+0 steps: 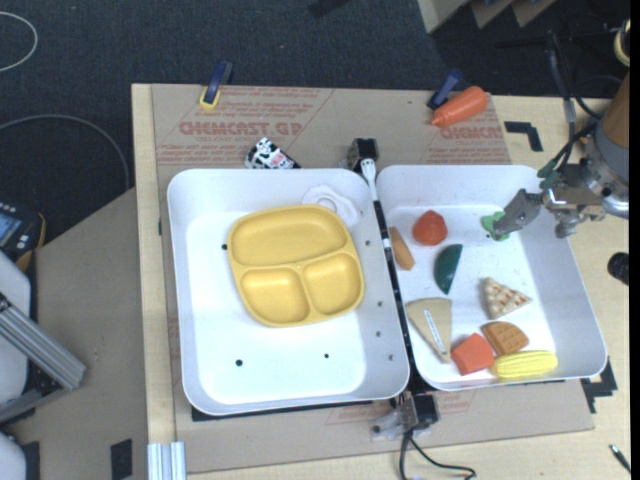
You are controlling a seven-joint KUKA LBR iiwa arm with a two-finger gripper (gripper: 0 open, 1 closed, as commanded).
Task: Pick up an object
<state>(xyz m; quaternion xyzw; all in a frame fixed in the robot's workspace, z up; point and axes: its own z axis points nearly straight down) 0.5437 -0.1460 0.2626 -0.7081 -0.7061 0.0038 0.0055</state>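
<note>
Grey two-finger gripper [541,211] (fingers spread, holding nothing) above the right shallow white bin [580,298] of plastic toy foods.

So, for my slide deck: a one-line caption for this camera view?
KUKA arm's gripper hovers over the right bin of toy food; yellow divided tray sits in the left bin.
</note>
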